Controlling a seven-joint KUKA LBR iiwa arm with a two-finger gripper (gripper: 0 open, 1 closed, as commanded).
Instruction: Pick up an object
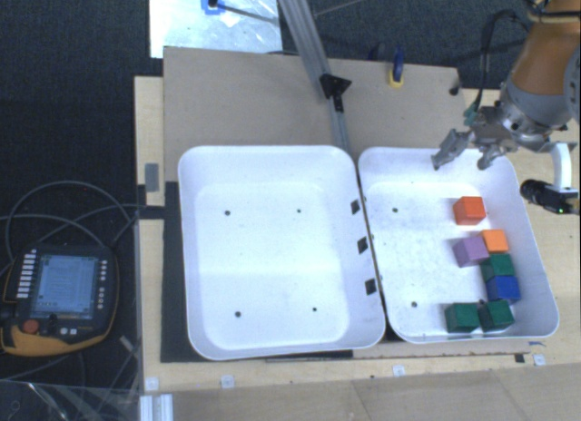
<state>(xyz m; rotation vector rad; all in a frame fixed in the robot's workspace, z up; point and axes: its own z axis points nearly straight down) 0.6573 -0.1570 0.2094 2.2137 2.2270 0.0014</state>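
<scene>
two fingers: my gripper (pixel 467 151) has them spread wide, nothing between them
gripper place: above the far edge of the right bin (pixel 413 269), near its back wall, apart from every block
arm: my grey wrist with its orange band comes in from the upper right corner
nearest block: an orange cube (pixel 468 210) alone on the bin floor, below the gripper and a little right of it
cluster: a purple block (pixel 470 249) touching a smaller orange block (pixel 496 240), near the bin's right wall
stack below: a dark green block (pixel 498 267) just above a blue block (pixel 503 288), close together
front corner: two green blocks (pixel 462 317) (pixel 496 315) side by side against the near wall
left bin (pixel 200 229): white, sitting beside the right bin, the two meeting along black clips
desk (pixel 272 93): tan board under both bins, a slanted metal pole crossing its far part
off to the left: a teach pendant (pixel 59 297) with cables on dark carpet
</scene>
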